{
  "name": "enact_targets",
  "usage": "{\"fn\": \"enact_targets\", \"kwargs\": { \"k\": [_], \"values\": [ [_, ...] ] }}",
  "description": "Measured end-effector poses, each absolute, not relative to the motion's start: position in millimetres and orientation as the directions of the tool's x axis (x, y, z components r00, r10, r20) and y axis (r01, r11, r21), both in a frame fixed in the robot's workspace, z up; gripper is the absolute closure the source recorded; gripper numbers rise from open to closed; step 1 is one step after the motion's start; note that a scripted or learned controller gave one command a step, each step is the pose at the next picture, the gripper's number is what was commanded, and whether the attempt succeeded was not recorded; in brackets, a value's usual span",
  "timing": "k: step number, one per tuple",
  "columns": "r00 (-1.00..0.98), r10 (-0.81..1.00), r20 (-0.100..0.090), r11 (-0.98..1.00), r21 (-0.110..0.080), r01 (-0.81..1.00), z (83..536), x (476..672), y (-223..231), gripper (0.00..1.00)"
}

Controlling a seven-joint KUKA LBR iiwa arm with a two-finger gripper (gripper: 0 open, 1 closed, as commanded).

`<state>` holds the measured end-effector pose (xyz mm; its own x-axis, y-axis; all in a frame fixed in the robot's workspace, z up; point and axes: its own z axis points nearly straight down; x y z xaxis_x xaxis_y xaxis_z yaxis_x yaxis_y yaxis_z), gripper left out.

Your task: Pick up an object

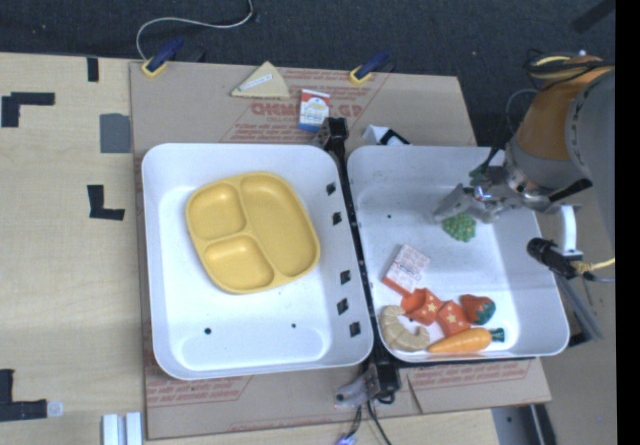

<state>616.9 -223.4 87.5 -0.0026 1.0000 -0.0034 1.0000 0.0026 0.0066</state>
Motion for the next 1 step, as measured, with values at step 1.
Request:
{"fn": "enact_targets", "kwargs": {
  "k": [1],
  "values": [
    [-0.004, 1.0, -0.006, 0.004, 0.008, 1.0, 97.5, 617.2, -223.7, 1.0]
  ]
}}
